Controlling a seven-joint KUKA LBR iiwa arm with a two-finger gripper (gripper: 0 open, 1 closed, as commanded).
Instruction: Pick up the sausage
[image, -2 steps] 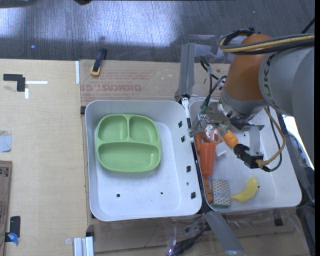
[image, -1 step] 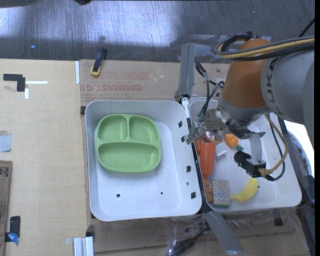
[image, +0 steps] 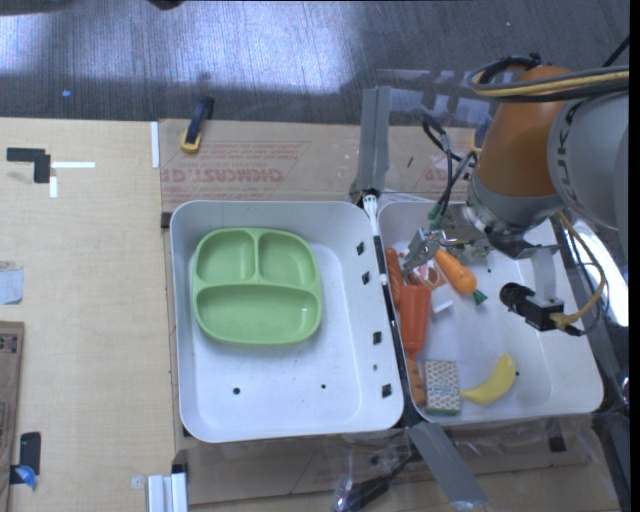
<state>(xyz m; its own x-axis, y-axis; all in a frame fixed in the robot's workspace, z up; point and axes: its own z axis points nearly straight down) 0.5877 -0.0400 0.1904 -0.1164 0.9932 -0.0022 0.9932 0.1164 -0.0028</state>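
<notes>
Although low over the right bin, shows nothing caught in the hand; cannot tell whether clenched or released. Leaves the pick not yet done, by the look of it. Finds the sausage lying flat along the bin's left wall, near a carrot; runs lengthwise almost top-to-bottom of the view, upper end toward the hand.

Claw over right bin, near carrot; green plate in left bin.

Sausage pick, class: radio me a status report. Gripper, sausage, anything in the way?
Gripper low in right bin, fingers unclear. Sausage along left wall, not seen gripped. Carrot close beside.
</notes>
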